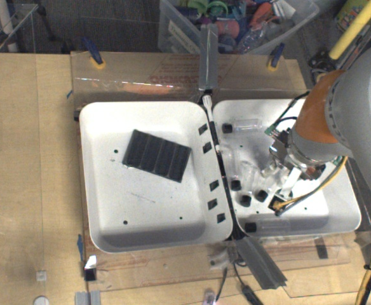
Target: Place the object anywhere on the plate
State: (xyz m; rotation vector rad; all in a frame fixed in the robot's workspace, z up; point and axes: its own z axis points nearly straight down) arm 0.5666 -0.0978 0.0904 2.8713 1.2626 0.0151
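Gripper (273,184) hangs low in the right bin (338,216), among clear objects with black caps (246,182) lying just left of it; whether its fingers are apart or together cannot be told. Dark ridged plate (157,155) lies in the left bin (103,224), well apart

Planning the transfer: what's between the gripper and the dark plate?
Camera view: the divider between the bins, with black clips, separates gripper from plate; bare white floor either side.
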